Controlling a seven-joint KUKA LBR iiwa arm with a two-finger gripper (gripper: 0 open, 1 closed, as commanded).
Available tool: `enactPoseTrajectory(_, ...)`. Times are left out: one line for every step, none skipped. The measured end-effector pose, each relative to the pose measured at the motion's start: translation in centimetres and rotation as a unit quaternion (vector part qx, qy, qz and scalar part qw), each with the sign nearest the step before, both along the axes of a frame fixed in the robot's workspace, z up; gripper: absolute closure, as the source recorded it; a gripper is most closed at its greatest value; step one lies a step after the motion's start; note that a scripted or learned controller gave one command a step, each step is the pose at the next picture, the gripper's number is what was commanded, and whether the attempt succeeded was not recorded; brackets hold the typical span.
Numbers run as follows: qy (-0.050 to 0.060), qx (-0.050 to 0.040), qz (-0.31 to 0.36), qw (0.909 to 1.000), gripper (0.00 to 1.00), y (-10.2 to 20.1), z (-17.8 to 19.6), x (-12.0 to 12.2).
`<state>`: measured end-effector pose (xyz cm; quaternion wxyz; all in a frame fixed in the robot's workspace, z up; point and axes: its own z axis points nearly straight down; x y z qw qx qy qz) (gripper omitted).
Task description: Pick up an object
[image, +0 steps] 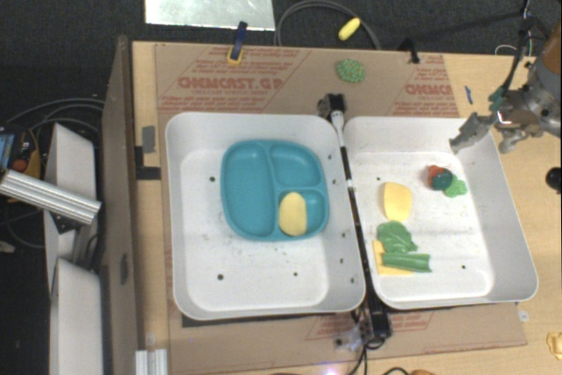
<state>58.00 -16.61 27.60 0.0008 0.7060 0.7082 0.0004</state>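
From the camera view I cannot tell how the gripper (pixel 479 129) is set; it hovers at the right bin's (pixel 505 215) 1 o'clock rim, and a descent there could strike the wall or crowd the red-and-green piece (pixel 443 181) against it. Yellow slice (pixel 397 200) and green vegetable (pixel 402 247) lie at 6 o'clock, touching, so both could lift together; the left bin (pixel 198 215) bears a teal plate (pixel 255 198) with a yellow item (pixel 293 213), on cardboard (pixel 263 75).

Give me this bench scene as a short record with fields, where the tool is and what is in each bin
tool: over the right bin's far right corner, nothing seen held
left bin: teal divided plate, yellow oval piece in its near right compartment
right bin: yellow wedge, red and green piece, green leafy piece on a yellow slab
bench behind bins: small green round thing
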Motion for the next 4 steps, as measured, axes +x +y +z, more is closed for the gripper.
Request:
enactPoseTrajectory(0.002,0.0,-0.001,1.0,0.0,-2.8,-11.3,4.4)
enactPoseTrajectory(-0.001,-0.0008,0.001,1.0,0.0,-1.6,-19.4,4.2)
enactPoseTrajectory(-0.006,-0.0025,0.001,1.0,1.0,-1.8,-17.7,4.5)
enactPoseTrajectory(-0.001,0.0011,0.003,1.0,1.0,3.9,-19.0,6.5)
